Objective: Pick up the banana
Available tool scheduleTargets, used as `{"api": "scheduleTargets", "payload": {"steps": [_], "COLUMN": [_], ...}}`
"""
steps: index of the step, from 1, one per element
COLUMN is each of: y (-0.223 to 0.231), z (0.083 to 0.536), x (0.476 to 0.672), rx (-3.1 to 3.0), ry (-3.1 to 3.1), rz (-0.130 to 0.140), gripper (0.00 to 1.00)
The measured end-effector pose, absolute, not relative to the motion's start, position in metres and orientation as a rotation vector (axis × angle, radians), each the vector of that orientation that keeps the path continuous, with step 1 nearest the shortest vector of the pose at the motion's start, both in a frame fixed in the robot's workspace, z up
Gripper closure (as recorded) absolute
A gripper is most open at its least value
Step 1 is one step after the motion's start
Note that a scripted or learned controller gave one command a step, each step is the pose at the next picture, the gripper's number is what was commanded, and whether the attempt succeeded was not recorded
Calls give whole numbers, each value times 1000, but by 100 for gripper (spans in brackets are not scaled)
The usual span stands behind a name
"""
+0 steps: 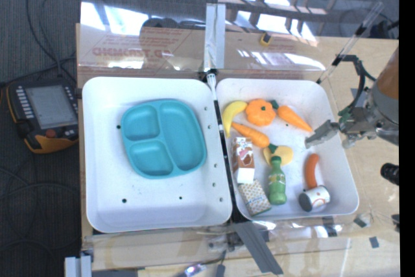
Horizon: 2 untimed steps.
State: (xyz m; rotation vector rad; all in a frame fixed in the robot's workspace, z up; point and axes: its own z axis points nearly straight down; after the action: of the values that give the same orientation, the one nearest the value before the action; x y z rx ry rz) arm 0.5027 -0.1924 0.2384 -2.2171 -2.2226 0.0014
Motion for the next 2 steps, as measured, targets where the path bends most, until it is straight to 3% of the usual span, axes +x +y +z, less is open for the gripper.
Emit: {"api": "scheduleTargets", "payload": {"steps": [1,2], "y": [-191,-148], "z": [247,371], "x": [504,485], "rx": [-2214,-2673], "ry": [-2224,-1657], "rz": [1,3], "gripper": [100,100]}}
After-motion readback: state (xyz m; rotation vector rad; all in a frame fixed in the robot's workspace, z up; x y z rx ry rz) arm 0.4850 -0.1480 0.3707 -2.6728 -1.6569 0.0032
